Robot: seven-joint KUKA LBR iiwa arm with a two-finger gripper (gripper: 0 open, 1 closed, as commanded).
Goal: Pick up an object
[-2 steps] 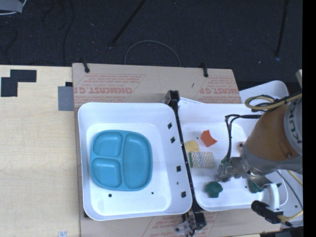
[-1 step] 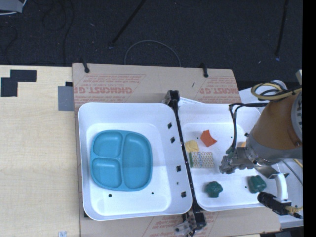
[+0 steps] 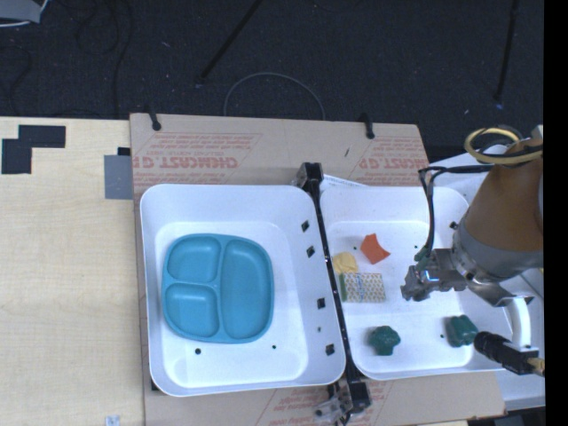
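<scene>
The right bin holds several small objects. An orange wedge lies near its middle, with a yellow piece to its left. Just below them lies a speckled pale block. A dark green lump sits near the front, and a second green lump rests at the front right. My gripper hangs over the right half of this bin, to the right of the speckled block and above the green lumps. Nothing shows between its fingers.
The left bin holds a blue divided plate. A black divider runs between the bins. Cardboard lies under both. The arm's orange band and cables cover the right bin's right side.
</scene>
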